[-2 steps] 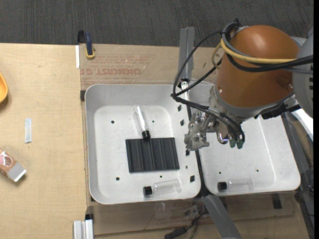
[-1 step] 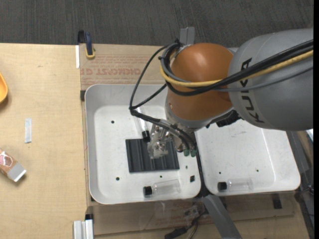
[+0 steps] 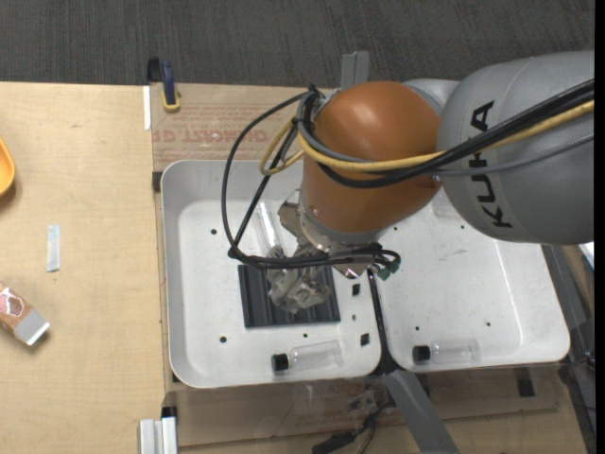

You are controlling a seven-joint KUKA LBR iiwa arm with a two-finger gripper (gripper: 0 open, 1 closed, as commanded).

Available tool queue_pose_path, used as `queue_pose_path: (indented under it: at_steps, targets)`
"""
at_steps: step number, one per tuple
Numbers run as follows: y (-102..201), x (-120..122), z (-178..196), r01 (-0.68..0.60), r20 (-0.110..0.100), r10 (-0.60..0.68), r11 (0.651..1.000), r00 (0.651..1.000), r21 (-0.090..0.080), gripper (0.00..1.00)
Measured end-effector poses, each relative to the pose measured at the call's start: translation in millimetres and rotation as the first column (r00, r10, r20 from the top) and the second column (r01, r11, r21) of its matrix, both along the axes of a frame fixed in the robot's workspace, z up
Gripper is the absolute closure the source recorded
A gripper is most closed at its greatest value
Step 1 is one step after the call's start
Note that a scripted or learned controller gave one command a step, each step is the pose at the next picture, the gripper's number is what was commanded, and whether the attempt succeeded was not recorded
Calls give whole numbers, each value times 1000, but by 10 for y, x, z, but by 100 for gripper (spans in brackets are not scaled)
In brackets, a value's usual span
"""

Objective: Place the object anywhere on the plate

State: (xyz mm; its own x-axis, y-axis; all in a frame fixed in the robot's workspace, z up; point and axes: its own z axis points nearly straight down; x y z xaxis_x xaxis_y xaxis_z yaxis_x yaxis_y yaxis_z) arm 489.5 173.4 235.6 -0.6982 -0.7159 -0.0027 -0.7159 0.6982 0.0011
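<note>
Looks like you're mid-placement, claw (image 3: 301, 289) hovering over the dark plate (image 3: 260, 303) in the left bin (image 3: 189, 282), can't tell whether it's clenched, so next you'd confirm the drop.

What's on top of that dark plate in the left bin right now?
A crumpled greyish object lies on the dark ribbed plate in the left bin. The gripper hangs directly over it, and the arm covers the plate's upper edge, so contact is unclear.

Tabletop (image 3: 85, 367), light wood: two white bins (image 3: 198, 348) side by side at right; small grey strip (image 3: 53, 249) and wrapped block (image 3: 21, 317) at left.
</note>
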Motion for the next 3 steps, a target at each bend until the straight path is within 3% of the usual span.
queue_pose_path:
  at_steps: [1, 2, 3]
  targets:
    - [-1, 0, 0, -1, 0, 1, 1000, 1000, 0, 0]
    - [-120, 951, 663, 266, 3, -266, 964, 964, 1, 0]
    - [191, 764, -451, 565, -1, -565, 825, 825, -2, 0]
